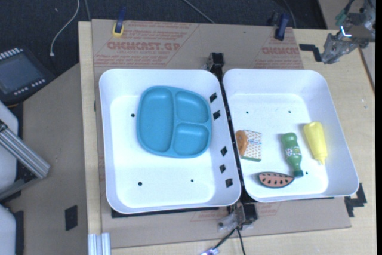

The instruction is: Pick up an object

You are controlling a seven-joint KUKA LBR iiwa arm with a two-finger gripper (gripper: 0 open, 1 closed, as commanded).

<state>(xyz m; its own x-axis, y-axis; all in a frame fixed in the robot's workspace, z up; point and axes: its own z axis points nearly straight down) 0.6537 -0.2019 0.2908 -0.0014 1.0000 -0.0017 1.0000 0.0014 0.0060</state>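
Camera view from above looks down on two white bins that sit side by side on the bench. On the left side, the left bin holds a blue divided plate, which lies flat in the upper middle part of the bin. Moving to the right, the right bin holds four small things, all in its lower half. Nearest to the middle wall is a sandwich toy. Below it and a little to the right lies a watermelon slice. Next comes a green bottle, lying on its side, and just beside it a yellow bottle, also lying down. At the far right, above the bins and well apart from them, is the gripper. It is small and blurred, and I cannot tell how it stands.
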